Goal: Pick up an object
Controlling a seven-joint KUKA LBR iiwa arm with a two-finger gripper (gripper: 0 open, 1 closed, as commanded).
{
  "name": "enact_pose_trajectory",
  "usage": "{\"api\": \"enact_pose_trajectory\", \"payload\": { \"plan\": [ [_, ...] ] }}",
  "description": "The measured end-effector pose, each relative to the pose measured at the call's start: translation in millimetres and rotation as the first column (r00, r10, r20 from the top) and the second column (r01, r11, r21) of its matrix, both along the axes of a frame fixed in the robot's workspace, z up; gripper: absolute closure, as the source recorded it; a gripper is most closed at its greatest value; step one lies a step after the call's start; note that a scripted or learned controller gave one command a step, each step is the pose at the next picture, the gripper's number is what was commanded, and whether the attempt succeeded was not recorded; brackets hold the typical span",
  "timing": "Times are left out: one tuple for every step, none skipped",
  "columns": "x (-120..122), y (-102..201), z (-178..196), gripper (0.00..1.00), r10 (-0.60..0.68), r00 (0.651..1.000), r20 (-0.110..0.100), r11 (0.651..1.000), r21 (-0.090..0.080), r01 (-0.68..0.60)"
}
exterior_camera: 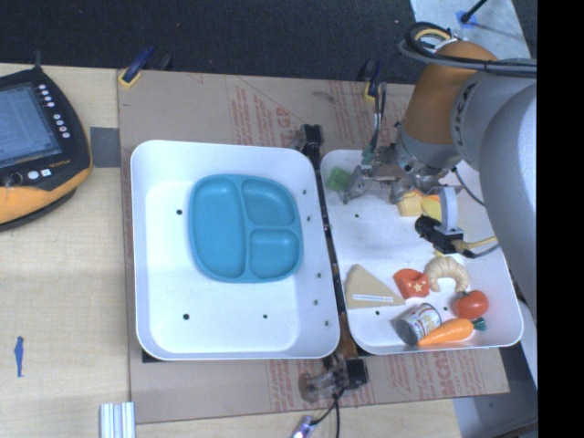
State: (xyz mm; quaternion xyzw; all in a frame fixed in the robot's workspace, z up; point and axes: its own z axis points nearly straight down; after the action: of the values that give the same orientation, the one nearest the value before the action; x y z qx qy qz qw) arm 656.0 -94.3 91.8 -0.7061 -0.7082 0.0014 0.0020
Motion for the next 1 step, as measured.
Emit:
{"api": "enact_pose_trajectory", "payload": {
  "plan": [
    [-1.2,2.1,0.0,0.0,0.002,1.0,-0.001,1.0,0.0,-0.002]
  ]
}}
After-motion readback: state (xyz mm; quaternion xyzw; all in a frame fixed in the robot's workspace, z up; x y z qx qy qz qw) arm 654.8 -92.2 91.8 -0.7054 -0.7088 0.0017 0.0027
